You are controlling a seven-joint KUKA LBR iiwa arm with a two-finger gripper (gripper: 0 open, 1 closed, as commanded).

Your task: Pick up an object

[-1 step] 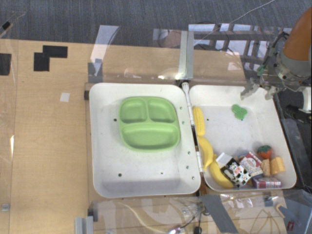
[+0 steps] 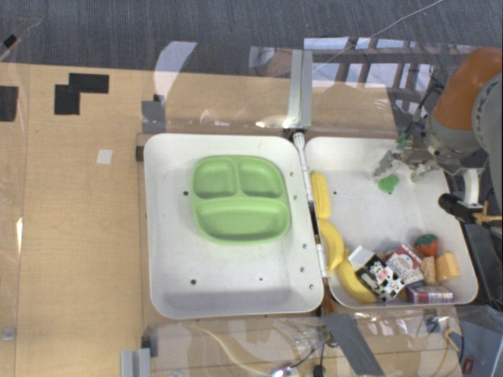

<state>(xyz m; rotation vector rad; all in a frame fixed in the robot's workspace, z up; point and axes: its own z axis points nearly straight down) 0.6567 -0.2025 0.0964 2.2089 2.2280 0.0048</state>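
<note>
Tool (image 2: 406, 166) spread open, nothing held, above small green piece (image 2: 387, 184), right bin (image 2: 354, 151).

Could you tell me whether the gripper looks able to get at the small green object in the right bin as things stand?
Probably yes: the gripper hovers just beside the small green object, which lies alone on bare floor of the right bin, nothing between them.

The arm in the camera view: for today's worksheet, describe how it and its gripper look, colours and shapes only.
The arm is rounded and grey, with a broad orange band above the wrist. Its gripper is a small pale metal-looking piece with thin prongs.
</note>
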